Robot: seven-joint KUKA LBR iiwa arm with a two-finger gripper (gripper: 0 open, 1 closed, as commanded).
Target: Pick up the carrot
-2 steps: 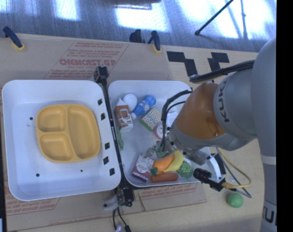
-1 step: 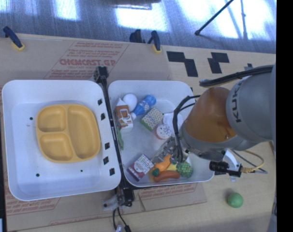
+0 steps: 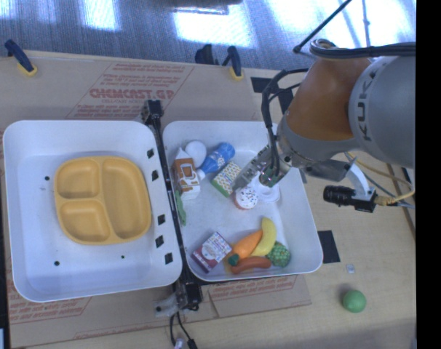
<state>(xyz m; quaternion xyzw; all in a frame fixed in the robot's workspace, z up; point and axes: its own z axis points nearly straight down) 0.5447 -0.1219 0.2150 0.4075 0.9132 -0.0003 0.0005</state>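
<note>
Hovering mid-right in the right bin [image 3: 297,217], gripper [image 3: 255,174] sits above the donut [image 3: 245,198], finger state can't tell, carrot [image 3: 244,245] at bin's lower edge beside banana [image 3: 265,237].

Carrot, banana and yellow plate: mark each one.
carrot [image 3: 244,245], camera view, on its orange body.
banana [image 3: 265,236], camera view, mid-curve.
yellow plate [image 3: 102,198], camera view, on the ridge between compartments.

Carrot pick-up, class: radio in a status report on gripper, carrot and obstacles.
Gripper above right bin, holding nothing. Carrot at bin's near end, untouched. Banana lies against it.
</note>
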